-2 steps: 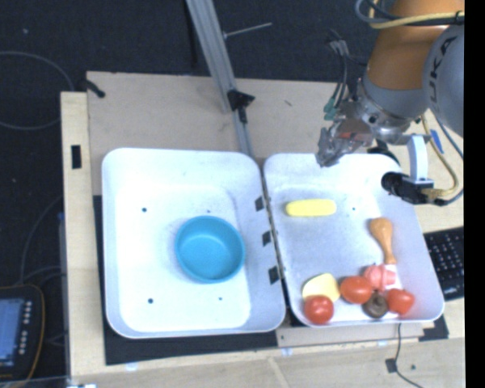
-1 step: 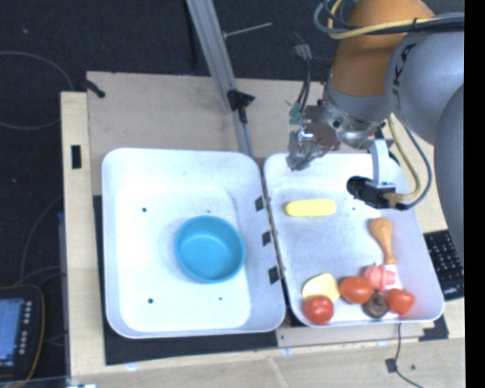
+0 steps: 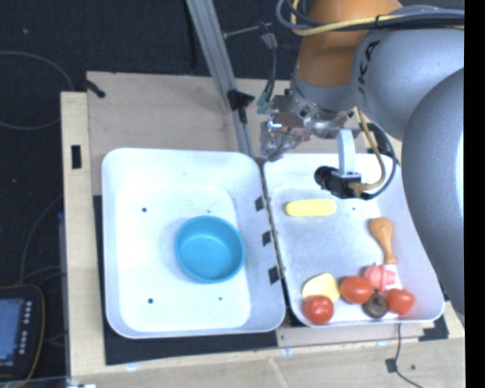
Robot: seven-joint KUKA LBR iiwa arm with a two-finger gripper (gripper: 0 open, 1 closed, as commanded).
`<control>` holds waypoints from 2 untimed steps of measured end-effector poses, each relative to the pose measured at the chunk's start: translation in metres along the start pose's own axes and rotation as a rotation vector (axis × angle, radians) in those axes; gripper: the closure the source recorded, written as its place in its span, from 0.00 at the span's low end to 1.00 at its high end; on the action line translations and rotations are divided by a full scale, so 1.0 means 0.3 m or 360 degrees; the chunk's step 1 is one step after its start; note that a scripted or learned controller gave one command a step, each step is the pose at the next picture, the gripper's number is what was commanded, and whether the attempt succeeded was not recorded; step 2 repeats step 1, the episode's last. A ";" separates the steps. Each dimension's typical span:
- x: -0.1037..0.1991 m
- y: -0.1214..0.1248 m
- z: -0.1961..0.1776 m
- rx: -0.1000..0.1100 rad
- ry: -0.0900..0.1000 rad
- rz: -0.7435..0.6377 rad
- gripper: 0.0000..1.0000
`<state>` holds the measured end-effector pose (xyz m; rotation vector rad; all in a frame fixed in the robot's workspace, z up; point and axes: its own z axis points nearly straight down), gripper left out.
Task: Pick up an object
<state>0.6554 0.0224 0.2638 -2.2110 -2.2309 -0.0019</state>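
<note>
My gripper (image 3: 273,141) hangs over the far left corner of the right bin (image 3: 339,241), close to the wall between the two bins. Nothing shows in its grasp. A yellow oblong object (image 3: 310,208) lies a little in front of it and to its right. At the right bin's near edge sits a cluster: three red tomato-like pieces (image 3: 318,309) (image 3: 356,289) (image 3: 400,301), a pale yellow chunk (image 3: 321,284), a pink item (image 3: 380,276) and a small brown one (image 3: 377,305). An orange-brown wooden piece (image 3: 382,237) lies near the right wall.
A blue bowl (image 3: 209,249) stands upright in the middle of the left bin (image 3: 137,184). A slanted metal rail (image 3: 214,55) rises behind the bins. A black fitting with cables (image 3: 339,181) hangs from the wrist over the right bin.
</note>
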 end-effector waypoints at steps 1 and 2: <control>0.155 0.002 0.046 0.0011 -0.0001 0.0001 1.00; 0.155 0.002 0.046 0.0011 -0.0001 0.0001 1.00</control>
